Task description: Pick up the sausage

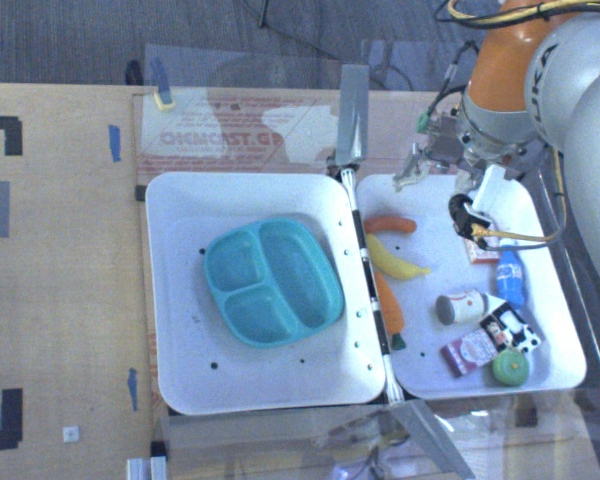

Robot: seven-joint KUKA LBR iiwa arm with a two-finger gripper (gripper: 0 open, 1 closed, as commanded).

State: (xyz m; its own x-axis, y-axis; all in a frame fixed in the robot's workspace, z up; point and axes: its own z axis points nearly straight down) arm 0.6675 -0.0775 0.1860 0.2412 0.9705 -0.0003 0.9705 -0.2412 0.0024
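Note:
The sausage (390,225), a short reddish-orange link, lies at the far left corner of the right bin (560,353), close to the divider between the bins. My gripper (418,164) hangs above the far edge of that bin, up and slightly right of the sausage and apart from it. Nothing shows in the gripper.
A yellow banana (396,261) lies just in front of the sausage, with an orange carrot (388,308) nearer along the divider. A white bottle (462,306), a blue bottle (510,279), a pink packet (467,351) and a green ball (511,368) crowd the bin's near right. A teal divided plate (273,280) sits in the left bin (175,228).

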